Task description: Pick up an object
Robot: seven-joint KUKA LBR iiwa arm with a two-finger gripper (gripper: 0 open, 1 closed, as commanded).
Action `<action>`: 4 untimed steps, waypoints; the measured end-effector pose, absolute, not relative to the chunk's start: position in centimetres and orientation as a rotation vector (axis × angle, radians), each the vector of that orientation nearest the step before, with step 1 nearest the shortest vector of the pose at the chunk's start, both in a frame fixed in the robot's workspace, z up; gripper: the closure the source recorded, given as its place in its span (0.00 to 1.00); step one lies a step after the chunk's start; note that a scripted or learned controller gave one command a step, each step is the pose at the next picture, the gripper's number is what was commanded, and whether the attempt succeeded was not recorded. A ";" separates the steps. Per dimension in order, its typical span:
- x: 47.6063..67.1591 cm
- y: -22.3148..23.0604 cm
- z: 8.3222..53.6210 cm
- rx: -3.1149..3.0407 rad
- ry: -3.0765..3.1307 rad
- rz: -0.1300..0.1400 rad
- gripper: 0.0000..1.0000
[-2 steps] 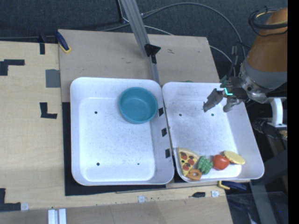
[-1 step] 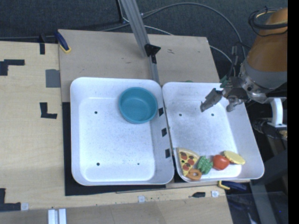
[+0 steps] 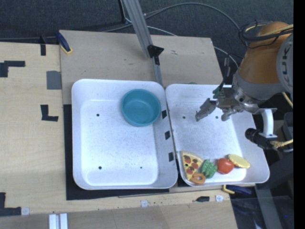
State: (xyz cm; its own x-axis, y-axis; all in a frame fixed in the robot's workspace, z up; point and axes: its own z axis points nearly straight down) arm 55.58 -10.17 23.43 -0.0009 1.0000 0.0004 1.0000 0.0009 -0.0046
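Lettering on my orange wrist band shows at the frame's right edge, too cropped to read; my jaws (image 3: pixel 213 112) hang spread apart above the right bin (image 3: pixel 202 137), pinching nothing and touching nothing; the right bin holds a pizza slice (image 3: pixel 191 164), a green vegetable (image 3: pixel 208 167), a red tomato (image 3: pixel 225 165) and a yellow piece (image 3: pixel 238 161), all crowded along its near edge, well apart from my jaws; the left bin (image 3: pixel 119 149) holds a blue bowl (image 3: pixel 140 107) upright near its far right corner; both bins sit side by side on the surface (image 3: pixel 105 56).
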 end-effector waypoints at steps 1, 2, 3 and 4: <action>56.1 -10.9 18.3 -2.219 -2.219 0.005 0.00; 55.8 -11.4 12.1 -2.218 -2.218 0.006 0.00; 55.9 -11.3 13.4 -2.219 -2.222 0.001 1.00; 56.2 -11.8 19.4 -2.223 -2.224 -0.004 1.00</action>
State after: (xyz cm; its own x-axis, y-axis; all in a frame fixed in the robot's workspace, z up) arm 56.17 -11.83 19.44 -0.0003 1.0000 -0.0007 1.0000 0.0003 0.0040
